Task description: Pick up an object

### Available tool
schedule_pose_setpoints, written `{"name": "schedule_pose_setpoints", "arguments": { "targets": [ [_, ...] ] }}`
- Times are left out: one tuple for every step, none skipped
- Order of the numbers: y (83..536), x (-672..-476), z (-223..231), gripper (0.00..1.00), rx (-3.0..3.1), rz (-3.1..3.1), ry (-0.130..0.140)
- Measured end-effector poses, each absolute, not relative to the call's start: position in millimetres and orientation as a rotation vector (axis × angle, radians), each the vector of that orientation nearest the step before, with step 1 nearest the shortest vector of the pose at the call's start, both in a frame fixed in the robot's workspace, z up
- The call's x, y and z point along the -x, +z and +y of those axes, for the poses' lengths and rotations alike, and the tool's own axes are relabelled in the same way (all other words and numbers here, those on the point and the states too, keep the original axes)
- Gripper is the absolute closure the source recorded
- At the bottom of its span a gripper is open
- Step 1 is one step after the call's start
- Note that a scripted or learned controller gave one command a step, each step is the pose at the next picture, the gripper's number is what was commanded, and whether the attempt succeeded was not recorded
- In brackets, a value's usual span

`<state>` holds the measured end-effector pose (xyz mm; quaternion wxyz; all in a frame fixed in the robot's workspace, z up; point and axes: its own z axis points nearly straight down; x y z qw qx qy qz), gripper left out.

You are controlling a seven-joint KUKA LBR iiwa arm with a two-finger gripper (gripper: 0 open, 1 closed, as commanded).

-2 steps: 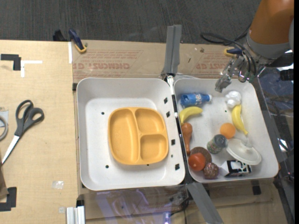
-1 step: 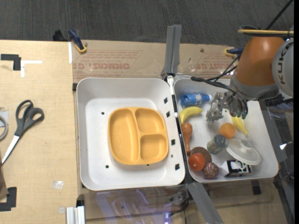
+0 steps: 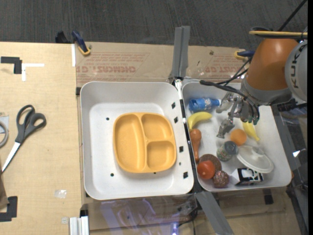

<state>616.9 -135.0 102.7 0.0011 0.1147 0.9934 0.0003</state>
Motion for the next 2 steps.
{"name": "schedule_pose_setpoints", "arguments": {
  "targets": [
    [93.0,-619.5,-220.6,0.0,-0.456,3.104,0.002],
    [103.0,-621.5,-221.1,1.0,-0.46,3.097,0.003]
  ]
}}
